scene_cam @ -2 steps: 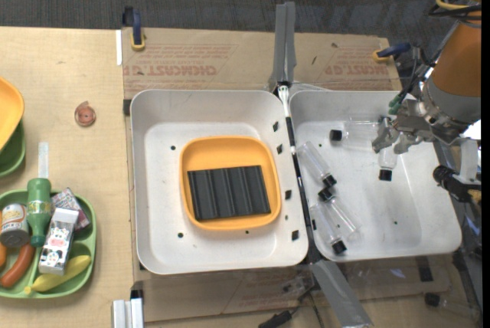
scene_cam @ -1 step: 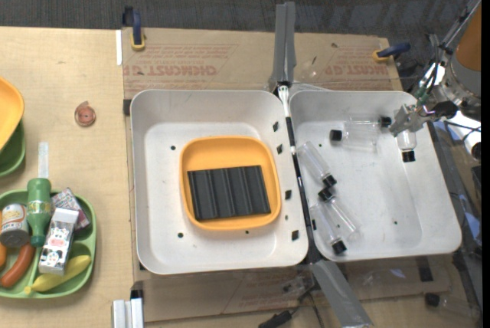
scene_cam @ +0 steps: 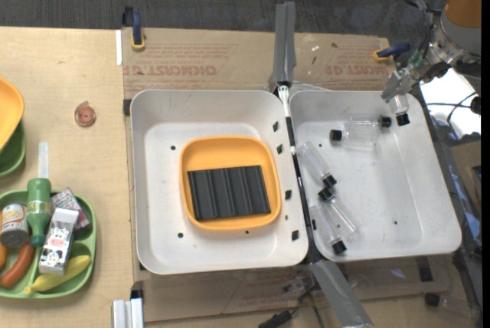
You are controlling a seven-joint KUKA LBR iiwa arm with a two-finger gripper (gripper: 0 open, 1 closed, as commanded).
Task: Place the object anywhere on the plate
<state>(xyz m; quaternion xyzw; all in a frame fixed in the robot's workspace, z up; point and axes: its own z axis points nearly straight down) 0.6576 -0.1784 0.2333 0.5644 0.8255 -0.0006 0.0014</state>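
Observation:
An orange plate lies in the left white bin. A dark grey ridged slab rests flat on it and covers most of its middle. Several clear plastic tubes with black caps lie in the right white bin: one near the back, one by the left wall, one at the front left. My gripper hangs over the back right corner of the right bin, above and to the right of the back tube, with nothing seen in it.
A grey divider post stands behind the seam between the bins. On the wooden bench to the left are a green tray of toy food, a yellow bowl and a small pink disc.

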